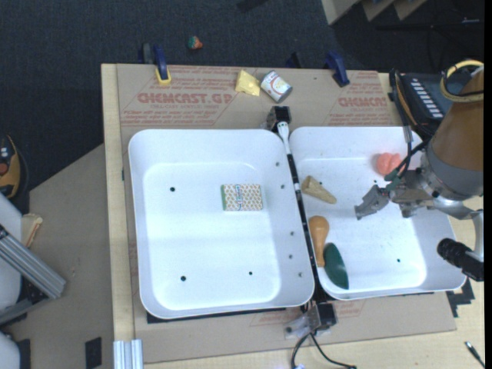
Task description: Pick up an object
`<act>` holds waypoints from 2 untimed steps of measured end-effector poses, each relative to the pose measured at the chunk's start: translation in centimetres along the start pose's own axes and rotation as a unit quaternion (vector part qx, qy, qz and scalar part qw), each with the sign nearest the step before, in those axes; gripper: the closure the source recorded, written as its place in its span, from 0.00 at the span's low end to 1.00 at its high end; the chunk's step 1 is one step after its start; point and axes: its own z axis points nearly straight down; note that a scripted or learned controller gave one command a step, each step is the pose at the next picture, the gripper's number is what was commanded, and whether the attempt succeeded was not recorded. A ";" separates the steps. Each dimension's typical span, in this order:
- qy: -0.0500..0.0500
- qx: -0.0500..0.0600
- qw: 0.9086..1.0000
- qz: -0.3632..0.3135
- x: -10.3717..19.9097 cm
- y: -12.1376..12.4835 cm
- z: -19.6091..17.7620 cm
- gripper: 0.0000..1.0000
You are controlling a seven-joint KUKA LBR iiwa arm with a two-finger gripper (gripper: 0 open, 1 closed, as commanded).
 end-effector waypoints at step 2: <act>-0.001 -0.003 1.000 0.000 5.4 9.2 -0.7 1.00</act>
